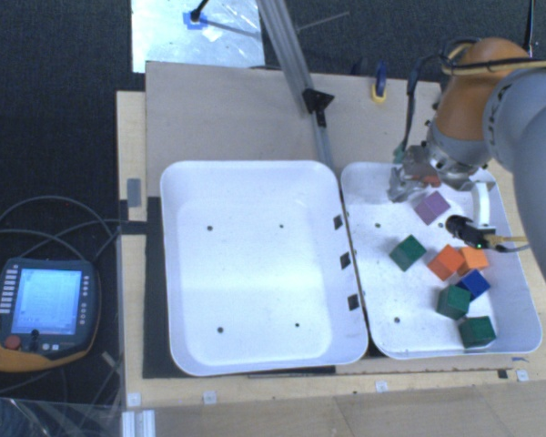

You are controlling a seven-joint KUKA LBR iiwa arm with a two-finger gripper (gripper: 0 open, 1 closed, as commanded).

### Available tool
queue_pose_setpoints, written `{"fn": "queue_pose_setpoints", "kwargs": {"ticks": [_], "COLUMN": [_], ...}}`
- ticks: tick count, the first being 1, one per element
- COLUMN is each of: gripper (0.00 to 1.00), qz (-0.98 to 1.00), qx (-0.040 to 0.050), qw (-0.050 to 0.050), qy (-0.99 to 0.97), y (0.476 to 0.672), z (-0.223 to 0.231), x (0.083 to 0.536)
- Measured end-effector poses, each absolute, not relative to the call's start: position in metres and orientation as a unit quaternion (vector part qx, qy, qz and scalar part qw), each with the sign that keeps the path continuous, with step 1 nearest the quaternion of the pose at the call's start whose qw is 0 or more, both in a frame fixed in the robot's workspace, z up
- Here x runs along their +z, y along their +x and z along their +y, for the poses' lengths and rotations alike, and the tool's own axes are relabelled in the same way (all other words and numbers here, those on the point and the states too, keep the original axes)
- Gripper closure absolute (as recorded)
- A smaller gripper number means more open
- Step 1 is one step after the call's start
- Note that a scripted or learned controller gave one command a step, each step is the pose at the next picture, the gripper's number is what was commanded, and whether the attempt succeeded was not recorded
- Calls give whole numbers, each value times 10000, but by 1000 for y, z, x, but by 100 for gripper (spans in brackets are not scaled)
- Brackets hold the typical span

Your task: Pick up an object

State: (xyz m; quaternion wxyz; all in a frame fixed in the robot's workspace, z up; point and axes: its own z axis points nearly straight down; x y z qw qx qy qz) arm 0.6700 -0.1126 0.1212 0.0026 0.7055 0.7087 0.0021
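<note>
Two white bins sit side by side on my bench. Over the right bin's [528,330] far end my gripper [406,186] hangs; I cannot tell its state. Just beside it lies a purple block [430,207], then green [407,251], orange [447,261] and blue [474,282] blocks nearer me.

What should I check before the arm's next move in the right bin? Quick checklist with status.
1. Gripper over the right bin: ok, at its far edge.
2. Object held: cannot tell, grasp area too small to read.
3. Nearest target: purple block lies just beside the gripper, apart from the other blocks: ok.
4. Cluster of orange block, blue block and green blocks packed tight: not ok for a clean pick.
5. Lone green block has free space around it: ok.
</note>
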Motion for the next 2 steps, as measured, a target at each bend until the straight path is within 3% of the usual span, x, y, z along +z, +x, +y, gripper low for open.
{"fn": "queue_pose_setpoints", "kwargs": {"ticks": [2], "gripper": [100], "qz": [7088], "qx": [25], "qw": [32], "qy": [7054], "y": [668], "z": [-111], "x": [231]}}
